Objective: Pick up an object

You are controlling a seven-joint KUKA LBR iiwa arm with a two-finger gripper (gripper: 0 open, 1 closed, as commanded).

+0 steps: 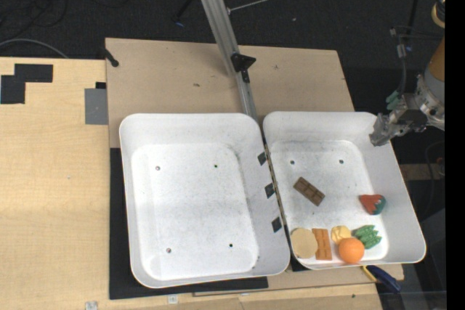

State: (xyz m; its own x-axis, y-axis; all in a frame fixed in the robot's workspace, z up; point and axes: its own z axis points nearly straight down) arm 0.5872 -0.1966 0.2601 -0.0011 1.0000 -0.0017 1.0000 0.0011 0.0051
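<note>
Arm comes in from the right edge, mid-height in the camera view. Only the wrist end is visible: a bit of the orange band at the far right, then grey wrist hardware angling down and left to the two-finger gripper (381, 136). Gripper sits at the upper-right corner of the right shallow white plastic bin (330, 136), over or just outside the rim; cannot tell which from this angle. Cannot tell how its jaws stand, the tip is small and dark against the rim. Nothing visibly held.

Candidate objects are all in the right bin, well apart from the gripper:
- flat brown chocolate-bar-shaped block (309, 191), lying diagonally near the bin centre, on its own
- small red piece with a green end, strawberry-like (372, 204), near the right wall
- cluster along the front wall: round beige flat disc (304, 242), orange-tan rectangular slab (322, 244) touching it on the right, small yellow lumpy piece (340, 232), orange ball, fruit-like (352, 250), green leafy-shaped piece (368, 235) just right of the yellow one

The cluster items sit touching or just beside each other.

Left shallow white plastic bin (189, 128) butts against the right one; black clips (269, 190) line the shared edge. Both bins rest on a tan board (174, 76). A slanted aluminium extrusion post (218, 18) runs from top centre down to the junction of the bins.
</note>
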